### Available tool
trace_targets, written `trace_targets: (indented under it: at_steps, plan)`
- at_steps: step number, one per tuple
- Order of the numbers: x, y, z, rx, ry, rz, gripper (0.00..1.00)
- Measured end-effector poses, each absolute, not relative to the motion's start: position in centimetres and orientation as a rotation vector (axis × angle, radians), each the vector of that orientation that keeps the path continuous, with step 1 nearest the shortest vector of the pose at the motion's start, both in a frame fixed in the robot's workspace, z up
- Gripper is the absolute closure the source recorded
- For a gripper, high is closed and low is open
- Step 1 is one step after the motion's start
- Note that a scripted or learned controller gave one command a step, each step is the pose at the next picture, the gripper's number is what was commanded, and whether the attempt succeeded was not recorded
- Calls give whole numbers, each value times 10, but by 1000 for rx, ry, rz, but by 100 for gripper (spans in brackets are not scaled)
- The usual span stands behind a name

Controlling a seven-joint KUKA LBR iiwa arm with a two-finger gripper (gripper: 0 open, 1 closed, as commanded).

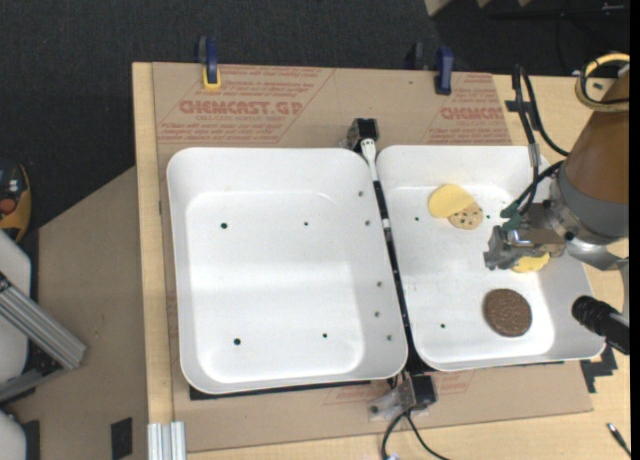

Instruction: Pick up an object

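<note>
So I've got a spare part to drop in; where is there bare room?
The left bin offers bare floor wall to wall. The right bin is free along the divider; its right side is crowded by the yellow piece, brown disc and gripper.

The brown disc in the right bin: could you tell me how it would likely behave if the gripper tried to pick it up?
The brown disc lies flat on the right bin floor, so fingers may struggle to get under its low edge. It looks rigid, probably sliding rather than bending if pushed. Lying flat, it seems unlikely to roll.
</note>
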State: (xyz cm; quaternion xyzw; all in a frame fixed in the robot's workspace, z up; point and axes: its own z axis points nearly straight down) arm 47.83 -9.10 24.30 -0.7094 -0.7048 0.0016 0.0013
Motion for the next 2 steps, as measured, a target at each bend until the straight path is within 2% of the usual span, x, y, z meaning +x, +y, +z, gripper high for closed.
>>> trace_targets:
  at_steps: [1,2]
  plan:
    - [483,-12,423,-2219,-2242,-27,100]
    - [480,36,489,-2218,-2234,-14,100]
